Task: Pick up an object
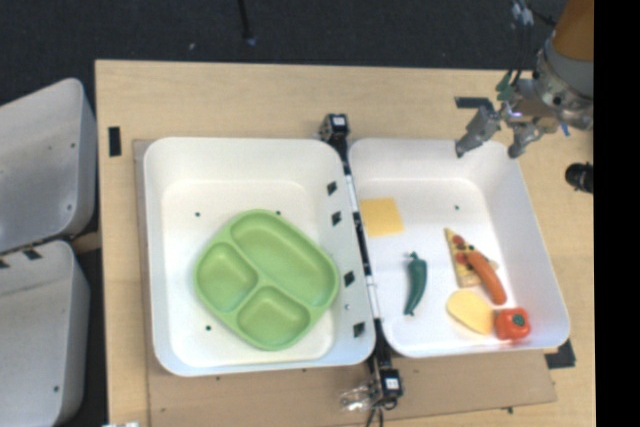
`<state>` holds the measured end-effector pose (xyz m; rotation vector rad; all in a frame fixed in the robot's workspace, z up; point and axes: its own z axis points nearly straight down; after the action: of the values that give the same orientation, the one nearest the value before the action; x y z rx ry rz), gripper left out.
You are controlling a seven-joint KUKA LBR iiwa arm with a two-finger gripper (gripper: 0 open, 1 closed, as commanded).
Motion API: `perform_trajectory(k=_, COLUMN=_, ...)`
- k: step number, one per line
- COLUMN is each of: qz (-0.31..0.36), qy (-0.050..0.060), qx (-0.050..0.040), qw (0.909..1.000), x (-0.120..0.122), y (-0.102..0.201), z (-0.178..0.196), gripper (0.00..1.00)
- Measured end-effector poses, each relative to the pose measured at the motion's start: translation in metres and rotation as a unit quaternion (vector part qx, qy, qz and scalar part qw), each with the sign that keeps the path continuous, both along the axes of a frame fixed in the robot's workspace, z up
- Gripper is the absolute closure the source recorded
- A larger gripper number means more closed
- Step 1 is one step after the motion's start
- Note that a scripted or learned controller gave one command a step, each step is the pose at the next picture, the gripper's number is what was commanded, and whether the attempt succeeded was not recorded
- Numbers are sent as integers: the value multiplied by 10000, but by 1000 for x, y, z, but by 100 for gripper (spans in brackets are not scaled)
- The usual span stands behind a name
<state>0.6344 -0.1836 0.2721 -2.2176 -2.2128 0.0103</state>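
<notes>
- Toy food pieces, among them a green plastic pepper and an orange carrot, lie ungrasped in the right white bin, lower right of frame.
- Gripper hovers spread and empty at the bin's upper right rim; descent, grasp and lift all remain.

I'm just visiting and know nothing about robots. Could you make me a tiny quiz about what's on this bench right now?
1. True or false: the green plate lies in the left bin.
2. Which lies nearest the divider between the bins: A) the tomato, B) the yellow square, C) the carrot?
3. Fill in: the gripper hangs over the right bin's ____ corner, holding nothing.

Key: 1 true; 2 B; 3 far right.
</notes>
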Motion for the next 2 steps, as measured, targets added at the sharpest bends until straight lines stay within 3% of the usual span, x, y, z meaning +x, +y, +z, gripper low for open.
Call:
perform_trajectory(k=1, qz=13, qy=-64, qx=-9, qw=10000, x=2, y=0, z=8, gripper=0)
perform_trajectory(k=2, qz=9, qy=-42, qx=-18, qw=10000, x=2, y=-4, z=-35, gripper=0)
